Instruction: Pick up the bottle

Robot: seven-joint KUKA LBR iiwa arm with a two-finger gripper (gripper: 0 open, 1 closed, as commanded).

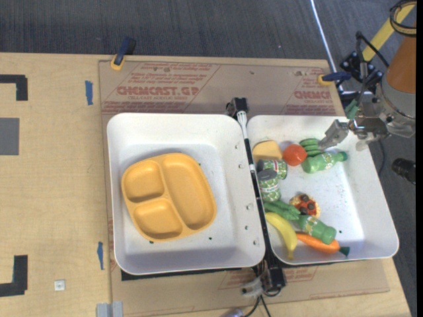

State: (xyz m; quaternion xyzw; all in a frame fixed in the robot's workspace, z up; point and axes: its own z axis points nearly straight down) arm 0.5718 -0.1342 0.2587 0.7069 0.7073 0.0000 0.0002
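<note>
Bottle [324,162] is judged to be the green item lying on its side in the right bin [377,197], near the far wall, just right of a red ball [295,154]; it has not been lifted, so the whole pick is left to do. To the left, a yellow tray [168,195] is seen in the left bin [125,150], apart from the work. The tool [336,135] is seen just above the bottle's far end, at the right bin's far edge; nothing can be seen held in it, and how far it is open cannot be told. Contact with the bottle cannot be made out. Items in the right bin overlap, and a second green thing [318,230] near the front could also be a bottle
</note>
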